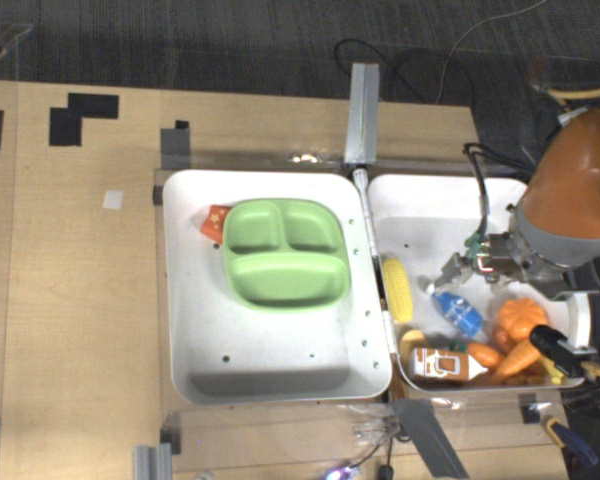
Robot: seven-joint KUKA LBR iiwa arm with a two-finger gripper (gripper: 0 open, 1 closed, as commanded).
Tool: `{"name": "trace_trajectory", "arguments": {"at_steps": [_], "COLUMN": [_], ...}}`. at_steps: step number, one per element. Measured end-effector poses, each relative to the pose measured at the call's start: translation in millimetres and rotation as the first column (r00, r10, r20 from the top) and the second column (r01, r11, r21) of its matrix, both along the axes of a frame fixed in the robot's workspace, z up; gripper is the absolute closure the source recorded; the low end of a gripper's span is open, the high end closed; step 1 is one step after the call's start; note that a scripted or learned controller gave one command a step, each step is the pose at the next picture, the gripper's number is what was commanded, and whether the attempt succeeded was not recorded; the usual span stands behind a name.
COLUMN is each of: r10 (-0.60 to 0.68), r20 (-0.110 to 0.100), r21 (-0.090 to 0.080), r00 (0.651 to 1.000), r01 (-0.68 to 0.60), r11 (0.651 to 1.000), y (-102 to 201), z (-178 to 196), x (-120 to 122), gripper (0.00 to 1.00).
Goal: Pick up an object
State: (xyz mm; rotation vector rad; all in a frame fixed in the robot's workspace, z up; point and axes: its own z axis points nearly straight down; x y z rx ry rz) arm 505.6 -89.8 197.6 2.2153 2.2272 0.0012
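Camera view, from above at a slant: two shallow white bins sit side by side on a pale wooden bench (70, 298). The left bin (195, 358) holds a smooth green divided plate (285, 251) of moulded plastic, with a small red-orange piece (214, 224) tucked at its 9 o'clock edge.

The right bin (420, 208) has its toys crowded toward 6 o'clock: a yellow corn cob (397, 288) lying lengthwise along the left wall, a small blue bottle (459, 313), a lumpy orange fruit shape (521, 317), an orange carrot-like piece (515, 360) and a boxy carton (443, 365) with a printed label.

The grey arm with its orange band (583, 183) enters from 3 o'clock. Its gripper (464, 265) hangs low over the right bin, metal fingers spread apart with nothing between them, just at 12 o'clock of the blue bottle, the likeliest pick.

Risks, as a judgement: the bottle looks rounded and slick, and lies at an angle, so closing fingers may squirt it sideways. Neighbours sit close, so a finger may land on the fruit or nudge the pile instead of straddling one item.
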Motion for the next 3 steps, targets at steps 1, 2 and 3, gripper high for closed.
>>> {"name": "trace_trajectory", "arguments": {"at_steps": [1,2,3], "r10": [0.072,0.072,0.074], "r20": [0.012,0.012,0.018], "r21": [-0.002,-0.002,-0.002], "r00": [0.997,0.997,0.997], "r01": [-0.072,-0.072,-0.074], "r11": [0.997,0.997,0.997], "y": [-23,-23,-23], "z": [-108,-108,-97], "x": [-7,-7,-4], "gripper": [0.00,0.00,1.00]}}
